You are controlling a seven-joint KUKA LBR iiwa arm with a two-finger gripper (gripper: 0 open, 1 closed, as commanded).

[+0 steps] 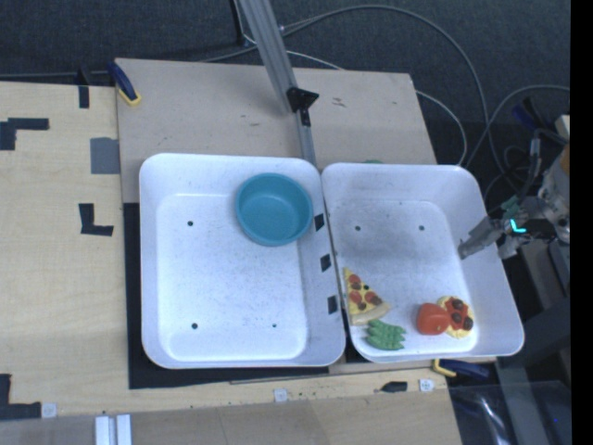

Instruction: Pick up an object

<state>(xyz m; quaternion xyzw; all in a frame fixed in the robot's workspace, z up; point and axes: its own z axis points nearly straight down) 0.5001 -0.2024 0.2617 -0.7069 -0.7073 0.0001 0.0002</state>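
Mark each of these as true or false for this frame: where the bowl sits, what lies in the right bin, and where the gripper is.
1. The blue bowl sits in the left bin. True.
2. The blue bowl is upside down. False: it stands upright, its hollow facing up.
3. The pizza slice toy lies in the right bin, near the divider between the bins. True.
4. The green toy lies in the left bin. False: it lies in the right bin, just below the pizza slice toy.
5. The gripper hangs over the blue bowl. False: it is at the right bin's right edge, far from the bowl.
6. A red and yellow toy lies near the right bin's front right corner. True.
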